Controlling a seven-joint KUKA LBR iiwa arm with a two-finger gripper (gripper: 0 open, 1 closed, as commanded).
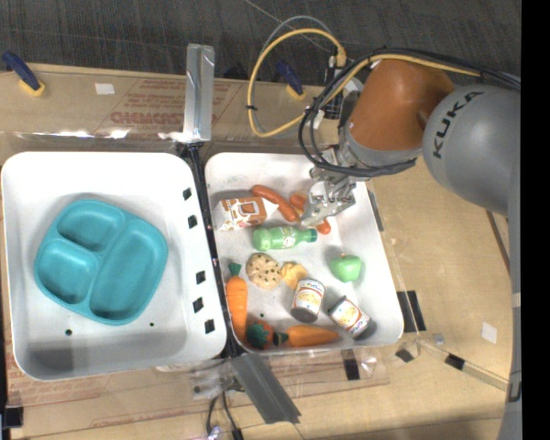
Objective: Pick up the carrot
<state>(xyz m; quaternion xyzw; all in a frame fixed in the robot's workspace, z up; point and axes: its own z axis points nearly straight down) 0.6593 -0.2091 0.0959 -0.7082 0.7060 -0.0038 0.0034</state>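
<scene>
Camera view, two carrots (236, 306) (310, 336), two bins (18, 186) (371, 246)

carrot (236, 302): orange, green-tipped — lies lengthwise
place: right bin (381, 246), along its left wall, front corner

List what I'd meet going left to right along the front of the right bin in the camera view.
Upright carrot by the bin's left wall, then the lying carrot along the front edge, then the tipped jar near the front right corner. The gripper is further back, near the sausages.
</scene>
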